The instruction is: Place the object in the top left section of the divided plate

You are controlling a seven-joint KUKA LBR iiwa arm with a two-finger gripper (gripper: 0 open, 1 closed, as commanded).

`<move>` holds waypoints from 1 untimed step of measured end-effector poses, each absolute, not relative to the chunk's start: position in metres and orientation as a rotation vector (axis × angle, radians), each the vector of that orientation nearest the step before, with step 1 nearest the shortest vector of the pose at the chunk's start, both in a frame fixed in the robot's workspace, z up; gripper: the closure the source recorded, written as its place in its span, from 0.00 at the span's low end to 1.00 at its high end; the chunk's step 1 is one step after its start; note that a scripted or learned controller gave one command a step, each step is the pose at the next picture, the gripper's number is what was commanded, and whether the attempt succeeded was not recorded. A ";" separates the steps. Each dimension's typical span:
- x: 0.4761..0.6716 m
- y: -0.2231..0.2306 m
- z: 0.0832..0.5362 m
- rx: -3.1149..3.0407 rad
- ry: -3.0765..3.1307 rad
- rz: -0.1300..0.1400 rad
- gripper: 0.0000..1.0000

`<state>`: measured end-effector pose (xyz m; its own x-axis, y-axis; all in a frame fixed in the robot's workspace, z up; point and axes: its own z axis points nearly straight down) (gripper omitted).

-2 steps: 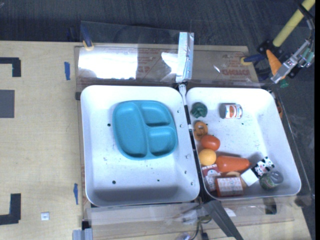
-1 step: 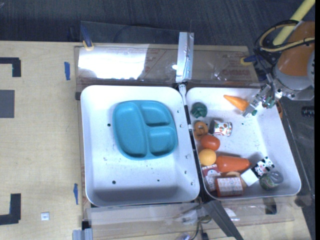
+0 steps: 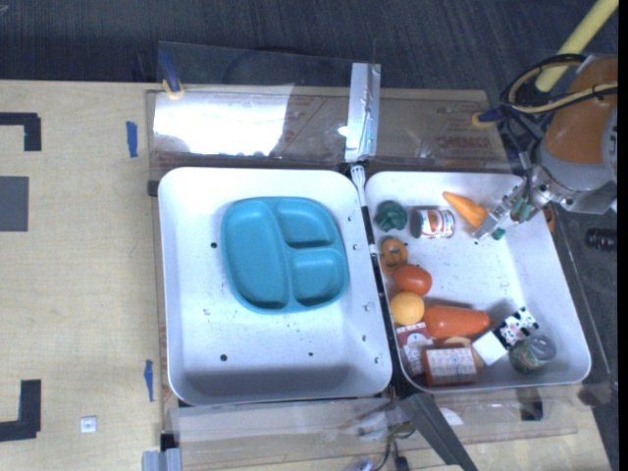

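Observation:
A blue divided plate (image 3: pixel 257 263) lies in the left white bin (image 3: pixel 196 361), with one large section on its left and two smaller ones on its right. Nothing lies on the plate. My gripper (image 3: pixel 497 221) hangs over the back right part of the right bin (image 3: pixel 549 283), just right of a small orange carrot (image 3: pixel 460 206). No object shows in the gripper.
The right bin holds several items: a green piece (image 3: pixel 392 214), a small can (image 3: pixel 433 223), an orange ring (image 3: pixel 393 252), a red tomato (image 3: pixel 412 280), a yellow lemon (image 3: pixel 406 308), a long orange-red vegetable (image 3: pixel 456 319), a boxed snack (image 3: pixel 448 362), a black-and-white toy (image 3: pixel 517 328) and a round tin (image 3: pixel 533 353).

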<state>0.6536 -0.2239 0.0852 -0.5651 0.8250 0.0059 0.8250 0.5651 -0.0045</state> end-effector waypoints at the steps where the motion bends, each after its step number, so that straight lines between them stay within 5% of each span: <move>1: 0.666 -0.138 0.086 -1.378 -2.811 0.005 1.00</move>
<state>0.6656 -0.1375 0.0863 -0.6128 0.7902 0.0082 0.7902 0.6128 -0.0078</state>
